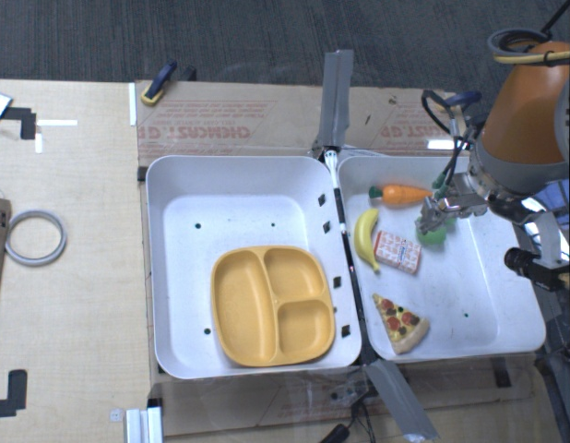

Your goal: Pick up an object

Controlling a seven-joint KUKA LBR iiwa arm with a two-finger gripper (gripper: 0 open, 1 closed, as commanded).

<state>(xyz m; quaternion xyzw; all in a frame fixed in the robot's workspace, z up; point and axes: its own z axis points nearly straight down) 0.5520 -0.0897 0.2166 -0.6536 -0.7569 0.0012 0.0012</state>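
tape roll flat on the bench, far left | blue-yellow clamp up by the cardboard sheet behind the bins

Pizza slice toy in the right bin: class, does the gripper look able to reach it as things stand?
Probably yes: the triangular pizza slice toy lies flat, apart from its neighbours, with nothing over it, and the gripper hangs in the same white bin.

Robot lab: bench, bins.

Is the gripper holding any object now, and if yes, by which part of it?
It cannot be told. The gripper is low over a green object in the right bin, beside the carrot, but any hold is hidden.
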